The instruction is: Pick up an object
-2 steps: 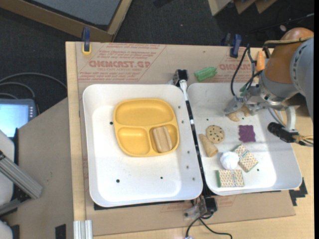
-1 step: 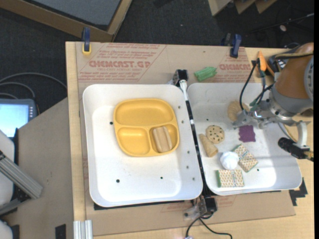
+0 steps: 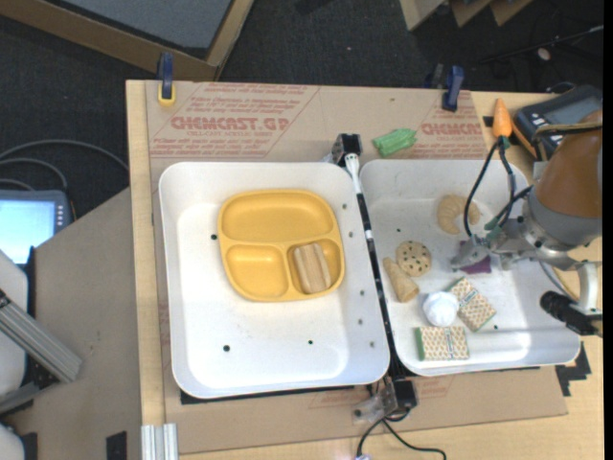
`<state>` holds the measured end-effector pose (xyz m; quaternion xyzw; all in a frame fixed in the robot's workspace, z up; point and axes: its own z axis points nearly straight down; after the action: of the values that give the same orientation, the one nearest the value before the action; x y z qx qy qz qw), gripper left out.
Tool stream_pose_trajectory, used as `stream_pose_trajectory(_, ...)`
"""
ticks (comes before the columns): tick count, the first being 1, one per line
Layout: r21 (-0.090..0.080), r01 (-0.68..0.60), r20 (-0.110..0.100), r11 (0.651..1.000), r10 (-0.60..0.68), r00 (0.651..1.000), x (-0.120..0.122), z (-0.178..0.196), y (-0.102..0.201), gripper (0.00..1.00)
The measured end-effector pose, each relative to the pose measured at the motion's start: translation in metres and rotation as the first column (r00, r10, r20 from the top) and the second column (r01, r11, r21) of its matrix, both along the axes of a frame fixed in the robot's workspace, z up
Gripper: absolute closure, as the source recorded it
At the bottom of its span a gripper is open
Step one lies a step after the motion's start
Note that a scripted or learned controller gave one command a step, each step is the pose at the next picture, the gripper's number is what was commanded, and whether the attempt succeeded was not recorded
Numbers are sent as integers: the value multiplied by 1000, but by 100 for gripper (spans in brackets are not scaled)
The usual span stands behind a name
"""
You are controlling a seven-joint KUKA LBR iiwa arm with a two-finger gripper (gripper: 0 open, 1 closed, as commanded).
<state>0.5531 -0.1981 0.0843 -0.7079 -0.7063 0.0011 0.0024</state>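
Grey arm reaches into the right bin (image 3: 546, 351) from the right, its gripper (image 3: 476, 255) low over the bin floor.

White plastic shows around the gripper, which sits by a small purple piece (image 3: 478, 265); whether it is released or clenched cannot be told, and nothing can be seen held. Near it lie a round cracker (image 3: 452, 213), a chip cookie (image 3: 414, 256), a tan wedge (image 3: 400, 280), a white ball (image 3: 441, 308) and two patterned packets (image 3: 474, 304) (image 3: 442, 343). Cables and the wrist hide the bin's right side. The left bin (image 3: 192, 257) holds a yellow tray (image 3: 278, 220) with a tan block (image 3: 309, 267) in its lower right compartment. A green item (image 3: 394, 142) lies on the tabletop (image 3: 249, 123) behind the bins.
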Motion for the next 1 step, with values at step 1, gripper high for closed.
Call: stream_pose_trajectory(1, -4, -6, 14, 1000, 6, 1000, 87, 1, 1, 0)
